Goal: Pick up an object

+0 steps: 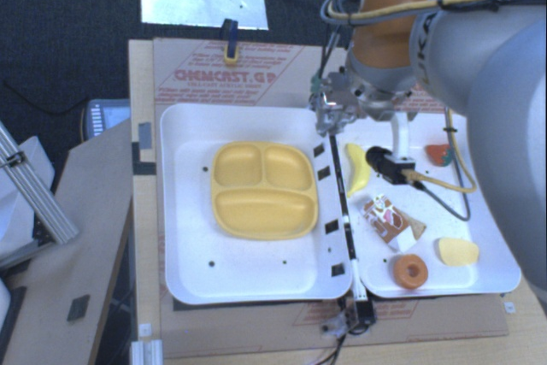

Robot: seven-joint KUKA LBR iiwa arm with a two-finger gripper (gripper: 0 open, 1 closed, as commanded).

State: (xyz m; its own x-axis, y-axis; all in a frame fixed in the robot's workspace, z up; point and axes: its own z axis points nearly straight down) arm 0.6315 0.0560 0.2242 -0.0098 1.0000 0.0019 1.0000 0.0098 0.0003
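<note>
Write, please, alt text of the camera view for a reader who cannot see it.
A grey robot arm reaches from the right over two white bins. The left bin holds a yellow divided tray; the right bin holds a banana, an orange ring and other small items.

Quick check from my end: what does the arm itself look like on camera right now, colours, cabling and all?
The arm is bulky, rounded and grey, with a glossy orange section above the wrist. Yellow and dark cables loop around that orange part. Below it sits a metallic wrist block, and a yellow cable trails down from the arm over the right bin.
</note>
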